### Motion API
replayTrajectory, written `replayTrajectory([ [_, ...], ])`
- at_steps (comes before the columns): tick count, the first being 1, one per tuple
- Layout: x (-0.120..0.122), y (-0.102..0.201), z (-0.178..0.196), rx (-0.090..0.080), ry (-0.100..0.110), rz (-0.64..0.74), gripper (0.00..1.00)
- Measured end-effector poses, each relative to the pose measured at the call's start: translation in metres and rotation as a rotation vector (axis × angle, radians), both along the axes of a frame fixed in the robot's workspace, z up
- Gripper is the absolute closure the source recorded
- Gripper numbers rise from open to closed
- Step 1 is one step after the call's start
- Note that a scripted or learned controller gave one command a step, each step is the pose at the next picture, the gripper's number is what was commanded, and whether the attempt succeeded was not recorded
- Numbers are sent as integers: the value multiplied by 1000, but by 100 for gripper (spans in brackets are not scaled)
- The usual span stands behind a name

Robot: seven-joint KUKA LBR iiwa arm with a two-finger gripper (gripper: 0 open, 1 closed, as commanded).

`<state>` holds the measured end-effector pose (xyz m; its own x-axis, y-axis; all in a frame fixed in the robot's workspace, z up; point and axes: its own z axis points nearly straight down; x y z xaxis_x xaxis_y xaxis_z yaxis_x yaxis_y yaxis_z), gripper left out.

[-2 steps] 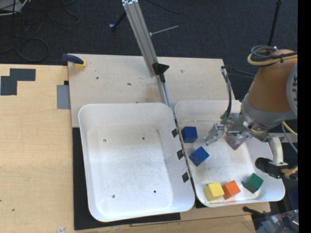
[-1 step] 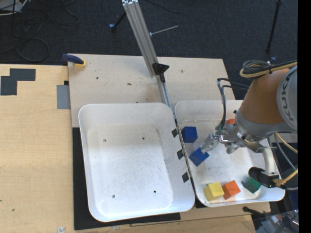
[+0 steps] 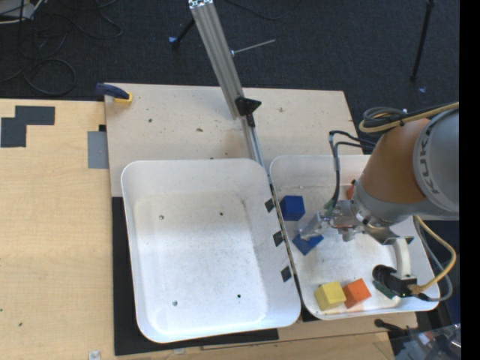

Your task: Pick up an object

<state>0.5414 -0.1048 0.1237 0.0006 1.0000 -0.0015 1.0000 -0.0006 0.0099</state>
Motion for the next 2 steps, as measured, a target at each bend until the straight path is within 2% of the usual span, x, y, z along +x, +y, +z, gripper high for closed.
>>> replayTrajectory([
  [1, 1, -3, 7, 1, 0, -11, 100],
  [2, 4, 4, 61, 2, 11, 0, 100],
])
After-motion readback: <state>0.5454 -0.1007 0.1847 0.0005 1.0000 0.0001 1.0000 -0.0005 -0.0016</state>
